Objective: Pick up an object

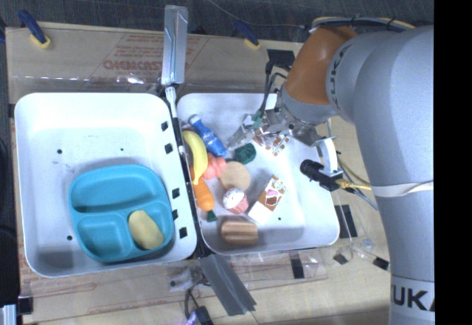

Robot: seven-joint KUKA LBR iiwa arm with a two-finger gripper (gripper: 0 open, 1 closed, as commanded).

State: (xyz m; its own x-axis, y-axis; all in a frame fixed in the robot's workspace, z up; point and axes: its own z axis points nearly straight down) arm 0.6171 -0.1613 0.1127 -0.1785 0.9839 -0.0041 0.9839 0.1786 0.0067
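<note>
Looming largest: one grey arm (383, 139), gripper (267, 132) above right bin (317, 224); finger state impossible to tell. Left of that bin: one blue tray (103, 198) carrying one potato (146, 229). Inside it: one banana (195, 154).

Two bins sit side by side. In the left bin (44, 124) lies a divided tray (110, 191), a potato (146, 229) in its near right compartment. The right bin (324, 217) holds a heap along its left wall (things touching): bottle (209, 137) farthest back, banana (195, 154), carrot (204, 197), wooden block (238, 229) nearest.
</note>
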